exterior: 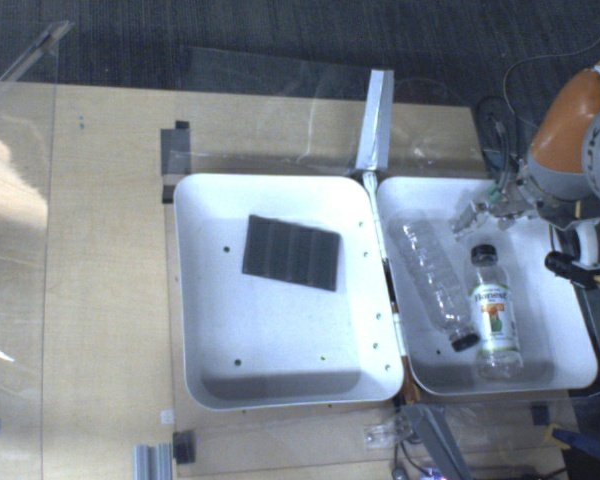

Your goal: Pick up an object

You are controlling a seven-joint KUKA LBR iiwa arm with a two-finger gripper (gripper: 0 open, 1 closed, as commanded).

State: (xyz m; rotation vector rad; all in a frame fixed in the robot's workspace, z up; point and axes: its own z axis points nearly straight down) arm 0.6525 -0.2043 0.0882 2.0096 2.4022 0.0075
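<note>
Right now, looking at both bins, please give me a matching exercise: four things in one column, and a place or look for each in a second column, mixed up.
Things:
1. dark ribbed mat
2. labelled bottle
3. clear empty bottle
4. end effector

Descriptions:
A. lies slanted in the right bin, black cap toward the near edge
B. lies flat in the left bin
C. hangs over the far right part of the right bin
D. lies in the right bin, black cap toward the far edge, orange on its label

Pairs: 1-B, 2-D, 3-A, 4-C
</note>
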